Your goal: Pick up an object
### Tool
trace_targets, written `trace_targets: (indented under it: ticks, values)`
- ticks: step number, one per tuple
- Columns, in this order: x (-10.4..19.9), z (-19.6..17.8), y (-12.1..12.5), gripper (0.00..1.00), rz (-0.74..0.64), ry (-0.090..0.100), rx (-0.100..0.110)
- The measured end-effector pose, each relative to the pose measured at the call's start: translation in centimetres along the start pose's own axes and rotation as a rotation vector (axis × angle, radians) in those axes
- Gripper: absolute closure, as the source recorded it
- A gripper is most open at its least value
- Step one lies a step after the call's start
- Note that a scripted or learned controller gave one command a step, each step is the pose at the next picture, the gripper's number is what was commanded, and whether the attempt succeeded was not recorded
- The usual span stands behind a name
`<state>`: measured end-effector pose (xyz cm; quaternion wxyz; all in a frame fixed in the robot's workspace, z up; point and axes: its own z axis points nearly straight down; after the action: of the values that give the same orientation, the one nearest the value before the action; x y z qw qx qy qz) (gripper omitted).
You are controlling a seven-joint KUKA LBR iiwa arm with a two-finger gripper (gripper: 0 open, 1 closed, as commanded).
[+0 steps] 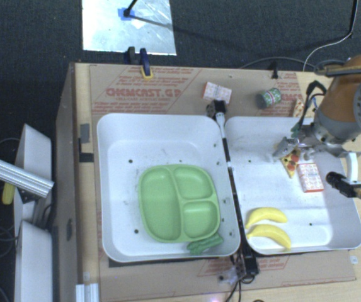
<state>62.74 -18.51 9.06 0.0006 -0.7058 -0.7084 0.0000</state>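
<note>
The fingers (285,148) blur over the right bin (256,187), their spread impossible to tell.

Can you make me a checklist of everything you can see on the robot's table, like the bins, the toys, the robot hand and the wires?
Surface: brown bench bearing two white bins, left bin and right bin.
Job's things: two yellow bananas at the right bin's near edge; a small card and an orange piece by the gripper.
Clutter: green divided plate in the left bin; small can on the bench.
Gripper: gripper low in the right bin, over the orange piece.
Cables: black cable behind the bench.
Surroundings: dark carpet, shiny sheet.
</note>
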Motion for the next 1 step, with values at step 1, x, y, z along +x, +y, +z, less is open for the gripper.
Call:
trace_targets:
  ticks: [1]
  values:
    - [-0.04, -1.34, 0.24, 1.00, -0.002, -0.002, -0.008]
